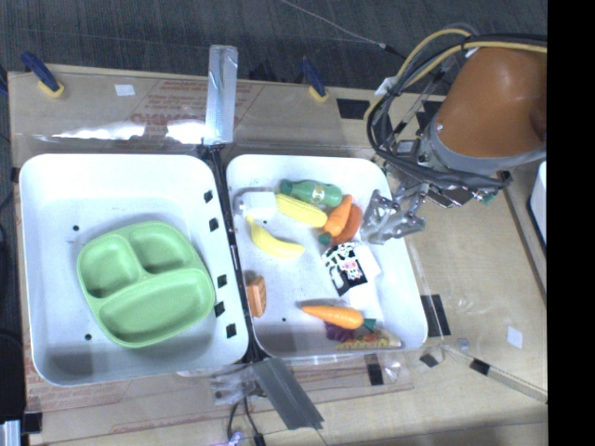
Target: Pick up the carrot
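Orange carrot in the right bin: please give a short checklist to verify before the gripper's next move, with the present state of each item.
1. Orange carrot lies in the right white bin: ok.
2. Carrot top uncovered: ok.
3. Metal two-finger gripper above the carrot: not ok, it is farther back, beside the orange pepper.
4. Space around carrot: not ok, a purple item touches it.
5. Gripper holds nothing: cannot tell.

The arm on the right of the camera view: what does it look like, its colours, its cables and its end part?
The arm has a rounded orange band over a grey ring. Black and yellow cables loop beside it. The gripper is small, of shiny silver-grey metal.
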